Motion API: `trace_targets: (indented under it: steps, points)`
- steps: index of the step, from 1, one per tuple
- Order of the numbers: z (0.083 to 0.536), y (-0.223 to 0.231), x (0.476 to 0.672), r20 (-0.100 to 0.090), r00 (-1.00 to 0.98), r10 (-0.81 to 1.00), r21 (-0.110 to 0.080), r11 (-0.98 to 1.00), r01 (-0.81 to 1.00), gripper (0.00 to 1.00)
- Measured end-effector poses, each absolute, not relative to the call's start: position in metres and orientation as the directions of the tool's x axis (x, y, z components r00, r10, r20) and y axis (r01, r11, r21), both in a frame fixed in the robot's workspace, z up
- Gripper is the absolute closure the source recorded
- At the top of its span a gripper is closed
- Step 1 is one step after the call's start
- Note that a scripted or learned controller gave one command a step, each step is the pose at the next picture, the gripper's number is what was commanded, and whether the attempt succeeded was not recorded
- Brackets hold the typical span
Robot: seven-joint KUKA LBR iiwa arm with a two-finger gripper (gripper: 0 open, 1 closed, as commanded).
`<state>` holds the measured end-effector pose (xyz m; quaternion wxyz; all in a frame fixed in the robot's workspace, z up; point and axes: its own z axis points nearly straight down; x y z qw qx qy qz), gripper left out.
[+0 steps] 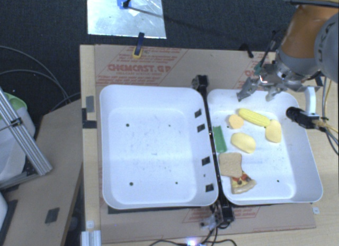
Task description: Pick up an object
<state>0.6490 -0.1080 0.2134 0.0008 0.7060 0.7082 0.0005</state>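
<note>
Bench: two shallow white bins are sitting side by side on a brown cardboard sheet [159, 62] printed with red lettering, over dark carpet.
Left bin [153, 94]: its white floor is showing only small dark specks.
Right bin [302, 181]: it is holding all the loose items, gathered in its left and middle part.
Corn cob [254, 117]: a yellow cob is lying at a slant near the bin's far side, just below the gripper.
Yellow pieces: a small orange-yellow piece [235, 121] is sitting beside the cob's left end, a rounded one [273, 131] is lying off its right end, and a larger pale one [243, 142] is resting nearer the middle.
Green strip [219, 138]: it is lying along the bin's left wall.
Toast slice [231, 164]: it is lying below the pale piece, touching a pizza slice [242, 183] nearer the front.
Arm: it is reaching in from the right, orange band up top.
Gripper [258, 91]: it is hovering over the right bin's far edge with its two fingers spread apart, nothing between them.
</note>
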Motion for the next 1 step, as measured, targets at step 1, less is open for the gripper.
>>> trace_targets:
  steps: [1]
  points:
    - [0.2859,-0.0424,0.6705,0.001,-0.01,1.0,0.009,0.01,1.0,0.0]
